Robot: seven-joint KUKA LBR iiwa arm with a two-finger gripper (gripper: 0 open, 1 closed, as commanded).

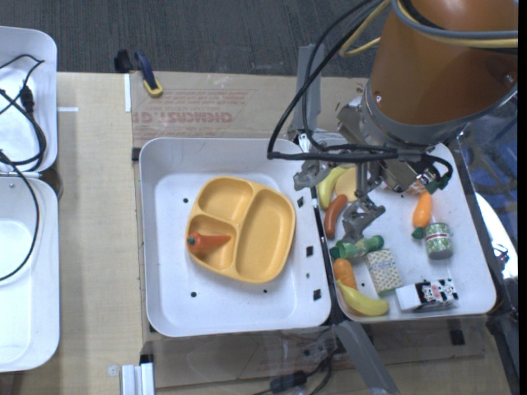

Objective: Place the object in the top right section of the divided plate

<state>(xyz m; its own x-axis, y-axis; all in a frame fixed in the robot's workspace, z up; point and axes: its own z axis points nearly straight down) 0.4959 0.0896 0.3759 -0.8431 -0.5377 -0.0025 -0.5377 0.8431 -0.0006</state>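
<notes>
Camera view-wise, the gripper [362,210] was parked just beside the toy sausage [333,215] in the toy-food bin [473,262], its openness couldn't be told, so a centred grab was needed before the divided plate [263,229] in the neighbouring bin got targeted.

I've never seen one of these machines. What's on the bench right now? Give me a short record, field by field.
left bin: yellow divided plate
on plate: toy carrot in the lower left section
right bin: toy foods, including a banana, a hot dog and a second carrot
arm: gripper low over the right bin
task status: top right plate section unfilled
</notes>
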